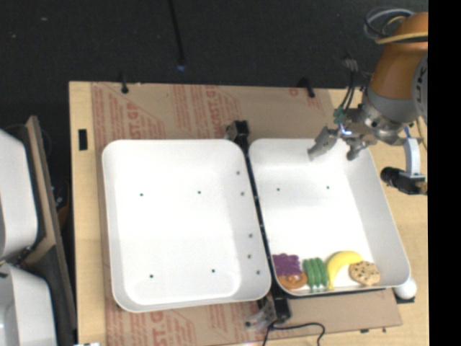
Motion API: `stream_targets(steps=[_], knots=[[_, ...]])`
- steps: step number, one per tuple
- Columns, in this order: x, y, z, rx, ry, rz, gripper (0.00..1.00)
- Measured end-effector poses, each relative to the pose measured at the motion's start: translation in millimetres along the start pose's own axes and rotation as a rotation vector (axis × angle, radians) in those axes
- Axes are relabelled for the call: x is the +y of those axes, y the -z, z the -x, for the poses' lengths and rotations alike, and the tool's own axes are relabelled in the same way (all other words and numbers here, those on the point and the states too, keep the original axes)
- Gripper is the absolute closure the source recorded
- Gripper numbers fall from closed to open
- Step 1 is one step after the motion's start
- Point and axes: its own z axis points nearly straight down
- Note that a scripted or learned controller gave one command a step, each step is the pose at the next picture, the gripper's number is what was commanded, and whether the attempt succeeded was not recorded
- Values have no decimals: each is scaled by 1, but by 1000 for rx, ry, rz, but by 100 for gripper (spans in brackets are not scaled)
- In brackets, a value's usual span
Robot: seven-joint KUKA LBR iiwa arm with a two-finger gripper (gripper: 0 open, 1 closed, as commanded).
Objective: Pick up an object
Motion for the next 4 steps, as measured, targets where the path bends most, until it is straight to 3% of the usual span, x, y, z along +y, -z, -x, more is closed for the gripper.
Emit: stream_targets(steps=[1, 2, 3, 4], knots=[[-17, -96, -21, 2, 1, -8, 0], [-49, -63, 21, -2, -4, 2, 0], [-87, -113, -27, 2, 2, -4, 0], [-93, -32, -4, -2, -1, 7, 0]])
